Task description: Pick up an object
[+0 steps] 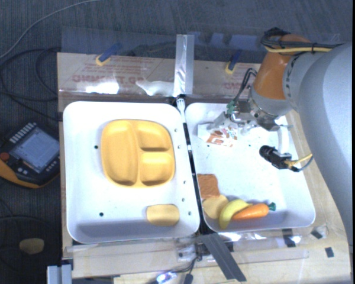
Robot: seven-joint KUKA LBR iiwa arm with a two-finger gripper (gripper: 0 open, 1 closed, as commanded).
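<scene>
My gripper (235,115) is low over the back of the right bin (296,188), under the orange-banded wrist (271,76). Right below and left of it lies a small white and red packet (220,136); whether they touch I cannot tell. In the right bin's front left corner lie a brown slice (208,185), a tan round piece (213,206), a yellow banana (231,211) and an orange carrot (252,212), all well away from the gripper.
The left bin (83,206) holds a yellow divided plate (138,152) and a pale yellow block (163,215). A black part with a yellow cable (276,156) hangs over the right bin's middle. A metal divider (183,64) stands behind the bins.
</scene>
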